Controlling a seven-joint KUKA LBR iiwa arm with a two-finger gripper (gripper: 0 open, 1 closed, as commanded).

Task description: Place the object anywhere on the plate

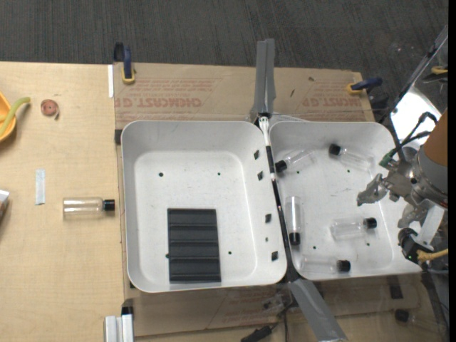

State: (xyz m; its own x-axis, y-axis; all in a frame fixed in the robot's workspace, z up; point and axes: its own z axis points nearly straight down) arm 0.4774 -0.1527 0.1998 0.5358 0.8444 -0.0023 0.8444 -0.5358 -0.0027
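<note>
A black ribbed rectangular plate [192, 245] lies flat in the left bin [142, 191], toward its front. Several clear vials with black caps lie scattered in the right bin [320, 198]: one near the top left [296, 161], one at the top [349, 154], and one along the left wall [292, 216]. Another vial [350, 229] lies at the right, and one [329, 266] rests near the front. My gripper [372, 191] hangs over the right side of the right bin, just above and to the right of the vial at the right. Nothing shows in its grasp.
A further clear vial [89, 206] lies on the wooden bench left of the bins. A small red disc [48, 107] and a yellow object [7, 120] sit at the far left. Clamps [125, 63] hold the cardboard behind the bins. The arm's wrist and cables crowd the right edge.
</note>
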